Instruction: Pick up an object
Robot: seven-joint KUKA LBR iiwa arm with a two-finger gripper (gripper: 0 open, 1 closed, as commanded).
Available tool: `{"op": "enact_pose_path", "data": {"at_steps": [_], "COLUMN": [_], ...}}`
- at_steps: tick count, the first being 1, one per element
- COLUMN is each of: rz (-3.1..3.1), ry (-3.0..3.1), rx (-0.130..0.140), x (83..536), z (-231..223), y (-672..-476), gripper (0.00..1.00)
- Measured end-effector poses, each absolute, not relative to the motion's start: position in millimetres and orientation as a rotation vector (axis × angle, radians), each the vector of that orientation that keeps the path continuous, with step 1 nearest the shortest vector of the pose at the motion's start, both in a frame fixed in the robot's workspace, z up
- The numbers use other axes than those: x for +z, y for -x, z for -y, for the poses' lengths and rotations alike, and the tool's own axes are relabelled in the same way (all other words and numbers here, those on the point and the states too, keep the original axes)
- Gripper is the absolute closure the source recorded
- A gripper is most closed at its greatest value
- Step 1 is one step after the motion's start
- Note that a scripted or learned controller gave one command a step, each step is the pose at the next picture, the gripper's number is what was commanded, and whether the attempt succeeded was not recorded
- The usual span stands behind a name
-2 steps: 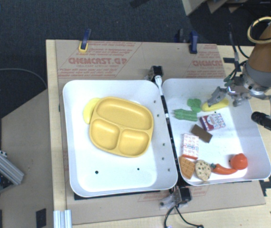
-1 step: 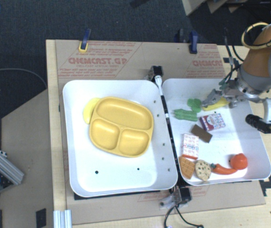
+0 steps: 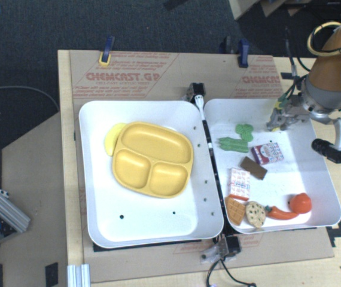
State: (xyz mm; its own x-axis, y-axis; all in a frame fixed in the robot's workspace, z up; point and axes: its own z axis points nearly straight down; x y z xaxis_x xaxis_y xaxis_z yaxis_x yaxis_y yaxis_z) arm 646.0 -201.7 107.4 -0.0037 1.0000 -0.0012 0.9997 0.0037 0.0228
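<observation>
The end effector hovers at the right bin's far edge, seemingly above the green toy; its grip I cannot tell.

**Readable markings, bench view**

Bench board: red print "CHEMCAST GP" in large letters, just behind the left bin; smaller red lines above it, too small to read. Same print repeats behind the right bin, partly cut off. Small packets in the right bin carry print, illegible.
</observation>
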Motion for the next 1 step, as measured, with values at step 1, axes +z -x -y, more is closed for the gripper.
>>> {"op": "enact_pose_path", "data": {"at_steps": [1], "rz": [-2.218], "ry": [-2.214], "rx": [0.006], "x": [161.5], "z": [194.8], "y": [-655.6], "gripper": [1.0]}}
